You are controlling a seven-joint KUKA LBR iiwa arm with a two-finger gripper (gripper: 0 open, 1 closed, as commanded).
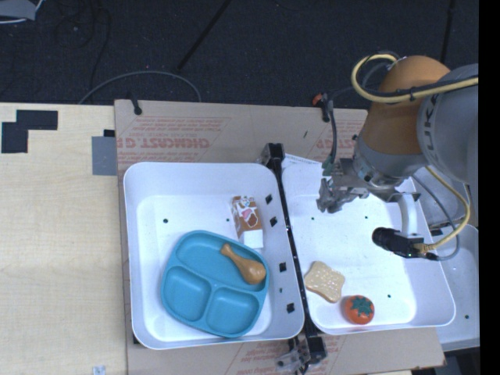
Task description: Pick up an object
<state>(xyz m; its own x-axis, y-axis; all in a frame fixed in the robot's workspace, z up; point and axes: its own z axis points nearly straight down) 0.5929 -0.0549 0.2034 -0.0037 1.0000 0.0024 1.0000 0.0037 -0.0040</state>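
Tan plastic forms the toast [324,280], which lies flat on the floor of the right bin [437,307], near that bin's front-left corner and just beside the divider [287,233] between the two bins. A tomato [358,309], red with a green top, sits just beside the toast toward the front edge, apart from it by a small gap.

The gripper [332,198] is over the rear-left part of the right bin, well apart from the toast and the tomato. Its fingers point down toward the bin floor. Whether they are spread or closed cannot be told from this angle. Nothing is visible between them. The grey arm [445,123] with its orange band [398,108] enters from the right, above the rear of the right bin.

The left bin [144,209] holds a blue tray [205,295] with three compartments, set in the front half. A drumstick [244,263] lies across the tray's rear-right rim, partly inside the compartment there. A small brown-and-white carton [248,214] lies behind the tray, close to the divider.

Both bins rest on a cardboard sheet [203,131] on the bench [55,248].
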